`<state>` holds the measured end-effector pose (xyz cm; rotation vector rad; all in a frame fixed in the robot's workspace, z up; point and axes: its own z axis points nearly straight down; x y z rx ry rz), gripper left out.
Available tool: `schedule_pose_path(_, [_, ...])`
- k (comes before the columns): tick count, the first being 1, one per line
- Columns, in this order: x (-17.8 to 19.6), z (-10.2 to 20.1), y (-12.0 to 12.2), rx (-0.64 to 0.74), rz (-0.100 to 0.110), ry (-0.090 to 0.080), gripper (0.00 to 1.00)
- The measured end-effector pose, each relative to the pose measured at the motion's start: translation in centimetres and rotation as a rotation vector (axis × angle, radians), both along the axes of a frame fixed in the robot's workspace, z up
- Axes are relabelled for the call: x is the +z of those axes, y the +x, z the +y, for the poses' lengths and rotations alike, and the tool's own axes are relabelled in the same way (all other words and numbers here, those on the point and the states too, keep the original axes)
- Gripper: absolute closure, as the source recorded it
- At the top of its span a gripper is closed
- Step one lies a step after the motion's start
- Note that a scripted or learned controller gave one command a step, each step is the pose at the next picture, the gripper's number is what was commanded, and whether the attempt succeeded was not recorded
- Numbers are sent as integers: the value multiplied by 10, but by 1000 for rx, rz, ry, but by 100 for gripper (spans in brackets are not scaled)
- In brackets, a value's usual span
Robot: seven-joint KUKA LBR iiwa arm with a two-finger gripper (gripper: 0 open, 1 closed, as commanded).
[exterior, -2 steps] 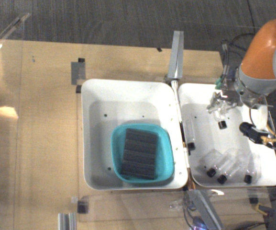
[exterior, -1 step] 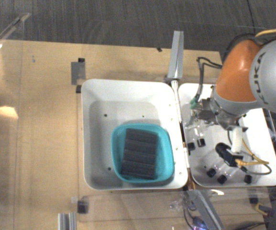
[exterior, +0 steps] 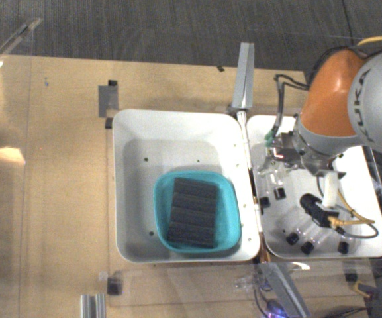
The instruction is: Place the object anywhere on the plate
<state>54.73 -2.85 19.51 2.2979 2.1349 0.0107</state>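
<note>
So we're looking down on the two white bins, and the KUKA arm (exterior: 349,105) comes in from the right, hunched over the right bin (exterior: 369,247) with its orange band bulging at the top and the grey link with the lettering running off the right edge. The wrist points down and to the left, so the gripper (exterior: 275,167) ends up low over the near-left part of the right bin, just beside the wall the two bins share. Honestly we can't tell how the gripper is set, it's a clutter of metal bits and cables from this angle, and we can't make out anything between them either. A cable loops out from under the wrist toward the lower right, with a yellowish wire (exterior: 356,222) trailing across the bin floor. In the left bin (exterior: 131,151) sits the teal plate (exterior: 229,197), more of a squarish shallow dish really, pushed toward the near-right corner of that bin. Lying on it is a dark ribbed block (exterior: 193,212), tilted a little, covering most of the middle of the plate and well apart from the gripper. Scattered on the right bin's floor we see a few small black pieces (exterior: 306,244) near the front edge, too small for us to say what they are. A grey metal bar (exterior: 244,75) sticks up behind the gap between the bins
</note>
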Motion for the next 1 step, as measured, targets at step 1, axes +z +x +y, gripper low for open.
schedule_pose_path(1, [-10, 70, -9, 79, 2, 0, 100])
